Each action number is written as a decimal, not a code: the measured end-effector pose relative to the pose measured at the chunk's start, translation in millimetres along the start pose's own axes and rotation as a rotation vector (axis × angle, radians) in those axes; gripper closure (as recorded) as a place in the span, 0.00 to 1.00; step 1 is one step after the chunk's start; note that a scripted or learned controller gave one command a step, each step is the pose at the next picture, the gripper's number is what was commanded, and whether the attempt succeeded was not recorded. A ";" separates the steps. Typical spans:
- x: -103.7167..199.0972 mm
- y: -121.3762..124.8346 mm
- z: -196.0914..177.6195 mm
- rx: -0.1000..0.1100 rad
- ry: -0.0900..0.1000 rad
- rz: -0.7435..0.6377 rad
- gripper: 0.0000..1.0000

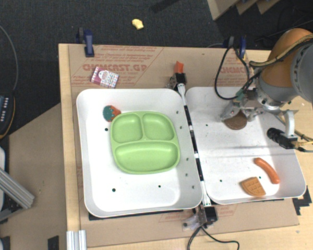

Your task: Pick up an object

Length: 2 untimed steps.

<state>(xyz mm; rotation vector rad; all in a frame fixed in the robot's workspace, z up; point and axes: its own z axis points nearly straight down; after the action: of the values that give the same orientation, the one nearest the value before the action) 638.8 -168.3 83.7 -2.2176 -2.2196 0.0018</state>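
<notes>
In the right bin [219,155], a flat round brown piece [236,122] lies near the back. My gripper [240,114] hangs right over it, open, its two silver fingers [230,111] spread on either side of the piece's far edge. I cannot tell whether they touch it. An orange sausage [267,170] and a tan toast-like piece [252,186] lie at the bin's front right. The left bin [94,155] has a small red and green object [111,112] at its back left corner.
A green divided plate [144,141] lies in the middle of the left bin. A black cable [219,77] loops above the right bin's back edge. A black part [279,137] of the arm juts over the bin's right side. A pink card [104,76] lies on the bench behind the left bin.
</notes>
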 end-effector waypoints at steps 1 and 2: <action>-1.2 2.2 -12.3 -0.007 -0.002 0.001 1.00; 56.6 23.9 -66.2 -0.013 -0.003 -0.006 1.00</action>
<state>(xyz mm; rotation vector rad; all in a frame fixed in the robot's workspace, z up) 662.8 -111.8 150.0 -2.2193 -2.2339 -0.0089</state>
